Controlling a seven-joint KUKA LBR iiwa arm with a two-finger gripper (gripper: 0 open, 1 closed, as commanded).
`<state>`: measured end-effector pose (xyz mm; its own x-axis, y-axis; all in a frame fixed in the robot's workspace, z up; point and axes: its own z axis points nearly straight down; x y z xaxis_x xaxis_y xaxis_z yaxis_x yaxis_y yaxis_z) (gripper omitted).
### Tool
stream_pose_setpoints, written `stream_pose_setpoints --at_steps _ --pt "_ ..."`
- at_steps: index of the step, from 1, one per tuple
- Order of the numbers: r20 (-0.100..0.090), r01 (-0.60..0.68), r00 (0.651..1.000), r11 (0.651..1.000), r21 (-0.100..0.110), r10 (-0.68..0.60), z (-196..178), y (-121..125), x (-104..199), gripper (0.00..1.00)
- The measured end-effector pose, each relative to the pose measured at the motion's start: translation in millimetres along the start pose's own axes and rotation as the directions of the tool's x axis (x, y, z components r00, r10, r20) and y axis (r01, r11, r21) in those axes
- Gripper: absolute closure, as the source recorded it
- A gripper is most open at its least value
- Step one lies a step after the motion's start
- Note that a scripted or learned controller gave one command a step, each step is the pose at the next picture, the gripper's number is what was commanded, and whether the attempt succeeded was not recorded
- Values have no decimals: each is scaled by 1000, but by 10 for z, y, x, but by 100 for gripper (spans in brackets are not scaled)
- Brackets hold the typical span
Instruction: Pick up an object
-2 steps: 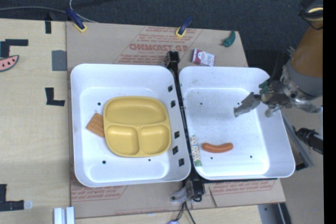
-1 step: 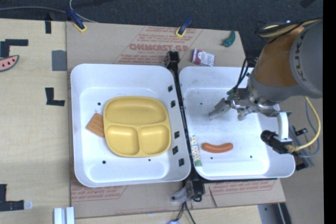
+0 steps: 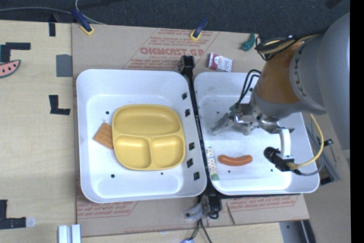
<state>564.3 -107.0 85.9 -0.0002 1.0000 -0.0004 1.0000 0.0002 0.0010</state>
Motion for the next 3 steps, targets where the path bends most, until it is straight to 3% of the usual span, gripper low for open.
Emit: stream_pose_setpoints --at_steps 2,3 --pt "2 1 1000 1000 -7 -1 -7 -357 118 0" --pt "1 1 1000 1000 -5 -1 -1 331 59 0"
